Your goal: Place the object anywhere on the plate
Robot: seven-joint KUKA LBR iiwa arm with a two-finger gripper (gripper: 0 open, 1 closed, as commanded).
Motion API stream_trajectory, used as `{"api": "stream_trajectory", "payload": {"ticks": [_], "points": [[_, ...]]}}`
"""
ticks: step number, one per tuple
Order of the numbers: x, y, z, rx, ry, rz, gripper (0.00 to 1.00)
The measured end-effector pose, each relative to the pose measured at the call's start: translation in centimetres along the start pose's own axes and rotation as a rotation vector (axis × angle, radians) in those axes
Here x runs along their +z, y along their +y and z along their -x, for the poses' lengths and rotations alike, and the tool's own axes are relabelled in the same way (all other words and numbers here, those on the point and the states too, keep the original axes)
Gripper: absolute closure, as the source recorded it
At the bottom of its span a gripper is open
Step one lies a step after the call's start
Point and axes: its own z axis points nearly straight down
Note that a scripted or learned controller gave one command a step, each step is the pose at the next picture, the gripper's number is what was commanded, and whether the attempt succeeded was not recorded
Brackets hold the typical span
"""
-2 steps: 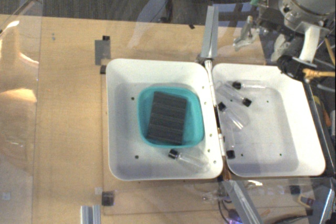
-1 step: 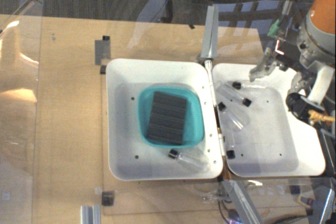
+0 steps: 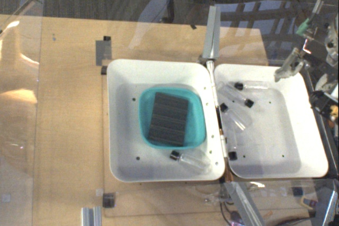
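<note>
Plate: you see a teal square plate (image 3: 197,114) sitting in the left bin (image 3: 121,114), roughly at its centre.
Block: a dark ribbed rectangular block (image 3: 168,119) lies flat on the plate, slightly tilted, well inside its rim.
Vial by plate: you find a clear vial with a black cap (image 3: 186,159) on the left bin's floor, just beside the plate's near edge and off the plate.
Right bin: the right bin (image 3: 296,140) holds several clear black-capped vials (image 3: 239,99) clustered toward its left side.
Arm: look to the upper right, where the gripper (image 3: 290,67) hangs over the right bin's far right corner.
Grip: you cannot tell from this view how wide the pincer stands or whether it has hold of anything.
</note>
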Motion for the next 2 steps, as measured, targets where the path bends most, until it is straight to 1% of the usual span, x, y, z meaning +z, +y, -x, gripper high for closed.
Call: {"api": "stream_trajectory", "payload": {"ticks": [1,2], "points": [[0.0,4.2,6.7,0.162,-0.002,0.001,0.00],[0.0,6.5,10.5,0.284,-0.003,0.001,0.00]]}}
